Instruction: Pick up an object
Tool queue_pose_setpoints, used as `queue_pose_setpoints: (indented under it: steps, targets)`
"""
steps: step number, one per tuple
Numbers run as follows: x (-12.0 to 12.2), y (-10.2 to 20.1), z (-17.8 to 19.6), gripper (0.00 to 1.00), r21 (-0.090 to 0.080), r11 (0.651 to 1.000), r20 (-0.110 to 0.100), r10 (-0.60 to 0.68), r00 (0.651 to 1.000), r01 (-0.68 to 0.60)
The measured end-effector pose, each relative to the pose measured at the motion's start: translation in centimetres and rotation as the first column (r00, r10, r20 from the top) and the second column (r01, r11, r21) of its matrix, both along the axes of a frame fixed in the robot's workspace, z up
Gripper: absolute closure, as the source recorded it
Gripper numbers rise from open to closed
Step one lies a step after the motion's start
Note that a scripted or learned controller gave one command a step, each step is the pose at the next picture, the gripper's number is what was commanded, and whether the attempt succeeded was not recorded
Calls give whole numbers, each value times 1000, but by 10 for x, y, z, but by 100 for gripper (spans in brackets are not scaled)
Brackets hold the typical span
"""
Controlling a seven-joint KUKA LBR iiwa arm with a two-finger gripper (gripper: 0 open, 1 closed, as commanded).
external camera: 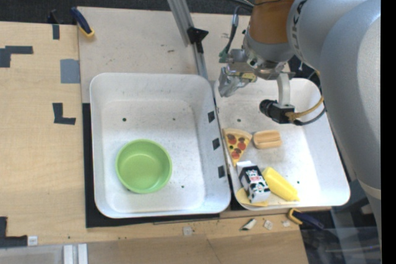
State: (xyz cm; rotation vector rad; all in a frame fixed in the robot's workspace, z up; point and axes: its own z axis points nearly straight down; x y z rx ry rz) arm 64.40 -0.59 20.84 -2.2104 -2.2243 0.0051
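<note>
Across the tan counter (37, 133) lie two white bins side by side on a dark mat, with grey and black tape marks to the left and a blue-and-yellow clamp (82, 21) at the far left corner of the paler board behind them. The left bin (105, 102) holds a green bowl (143, 165), upright, near its front left. The right bin (322, 182) holds the small things: a pizza slice (236, 143) against the bin's left wall, a bun (266, 139) just beside it, and nearer the front a black-and-white carton (253, 182) touching a yellow piece (281, 185) on its right. A metal strut (179, 9) slants down from the top edge to the seam between the bins.

The gripper (228, 85) hangs over the far left corner of the right bin, well apart from the pizza slice and the other pieces. Nothing sits between its fingers; whether they are spread or closed I cannot tell, since they blur together against the bin wall. The grey arm (346, 71) covers the right bin's far right part, and a second clamp (302, 218) shows at the front rim.
</note>
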Motion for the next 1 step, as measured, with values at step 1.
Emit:
queue_pose_setpoints:
  steps: [1]
  targets:
    - [11, 57, 12, 100, 0, 1000, 4, 0, 1000, 0]
